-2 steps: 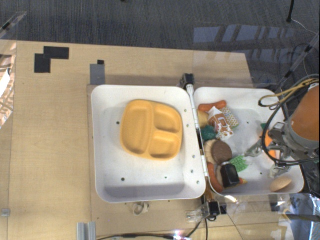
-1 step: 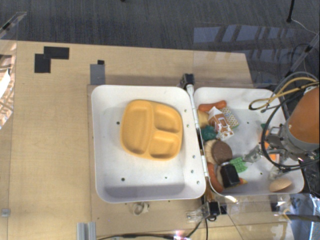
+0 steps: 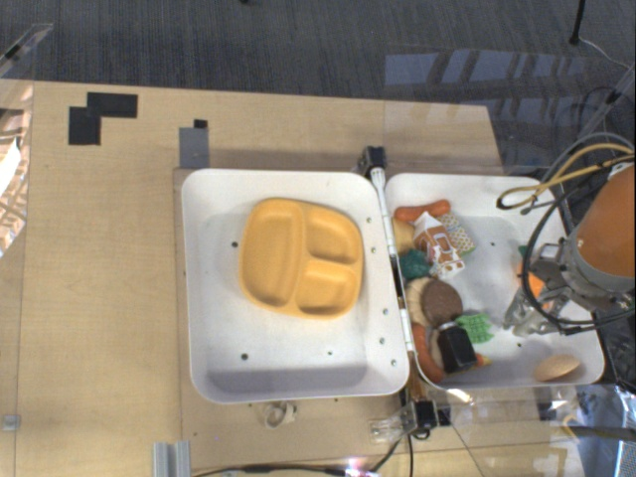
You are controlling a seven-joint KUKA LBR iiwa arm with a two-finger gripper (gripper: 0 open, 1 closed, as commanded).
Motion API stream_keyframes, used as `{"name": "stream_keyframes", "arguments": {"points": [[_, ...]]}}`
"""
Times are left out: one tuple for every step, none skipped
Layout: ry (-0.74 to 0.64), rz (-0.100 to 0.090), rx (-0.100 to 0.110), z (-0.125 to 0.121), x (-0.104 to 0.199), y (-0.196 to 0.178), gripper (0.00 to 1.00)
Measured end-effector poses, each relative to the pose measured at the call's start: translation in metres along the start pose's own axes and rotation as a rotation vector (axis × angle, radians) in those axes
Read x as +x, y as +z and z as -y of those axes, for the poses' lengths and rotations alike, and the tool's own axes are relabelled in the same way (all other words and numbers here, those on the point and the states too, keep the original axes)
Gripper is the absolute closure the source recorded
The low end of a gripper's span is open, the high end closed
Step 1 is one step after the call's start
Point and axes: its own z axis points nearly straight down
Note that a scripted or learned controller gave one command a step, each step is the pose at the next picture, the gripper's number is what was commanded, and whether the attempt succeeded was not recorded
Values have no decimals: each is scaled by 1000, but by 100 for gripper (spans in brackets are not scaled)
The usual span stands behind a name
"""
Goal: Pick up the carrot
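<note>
Carrot (image 3: 427,348) under black block (image 3: 456,347), cookie (image 3: 438,300) beside; gripper (image 3: 532,316) apart, fingers unclear.

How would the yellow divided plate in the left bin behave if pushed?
The yellow divided plate looks rigid moulded plastic, so probably stiff and light. Lying flat on the smooth white bin, it would likely slide rather than tip.

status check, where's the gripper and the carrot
Gripper low at right bin's right side. Carrot at bin's top left, not held. Small carton touching it; more toys stacked below.
</note>
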Motion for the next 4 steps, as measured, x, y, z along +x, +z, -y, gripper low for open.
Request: {"name": "stream_keyframes", "arguments": {"points": [[-448,-1,-17,6,-4,14,100],[-447,-3,-15,7,-3,15,0],[-446,2,-4,11,-7,1,100],[-446,2,-5,10,-6,1,0]]}}
